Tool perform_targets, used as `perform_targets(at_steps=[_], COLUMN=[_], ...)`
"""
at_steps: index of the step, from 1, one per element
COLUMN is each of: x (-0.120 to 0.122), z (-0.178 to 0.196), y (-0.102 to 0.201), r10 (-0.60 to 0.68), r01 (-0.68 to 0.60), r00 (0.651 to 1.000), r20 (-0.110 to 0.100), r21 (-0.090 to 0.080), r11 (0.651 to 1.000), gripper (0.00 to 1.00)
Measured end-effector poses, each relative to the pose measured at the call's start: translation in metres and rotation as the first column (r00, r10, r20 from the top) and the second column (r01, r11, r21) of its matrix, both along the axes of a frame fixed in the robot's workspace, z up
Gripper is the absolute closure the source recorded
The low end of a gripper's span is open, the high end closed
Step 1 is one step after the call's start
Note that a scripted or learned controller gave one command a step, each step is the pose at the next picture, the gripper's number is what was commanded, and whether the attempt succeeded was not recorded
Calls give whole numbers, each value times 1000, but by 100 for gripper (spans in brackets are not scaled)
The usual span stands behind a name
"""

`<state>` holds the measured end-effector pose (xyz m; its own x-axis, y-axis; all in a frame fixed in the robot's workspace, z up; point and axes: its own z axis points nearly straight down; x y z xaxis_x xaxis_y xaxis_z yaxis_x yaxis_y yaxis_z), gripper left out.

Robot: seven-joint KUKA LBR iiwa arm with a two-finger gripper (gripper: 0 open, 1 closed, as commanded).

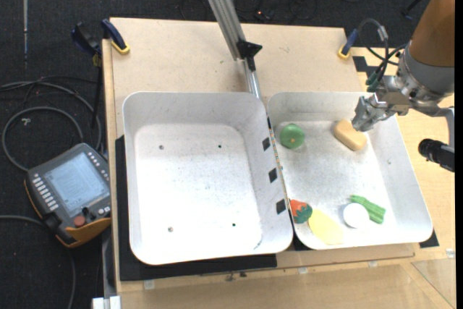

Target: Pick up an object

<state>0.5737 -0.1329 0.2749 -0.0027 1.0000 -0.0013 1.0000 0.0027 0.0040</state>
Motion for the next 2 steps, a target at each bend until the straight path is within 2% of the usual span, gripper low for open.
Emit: perform_targets(at_steps=[1,2], x=[-4,2], z=[3,-13], y=[56,106], r10=[6,5], r01=[-6,-5], r00=[1000,1000], r20=[-4,-6], r21=[3,3], r11=[1000,1000], gripper=[100,100])
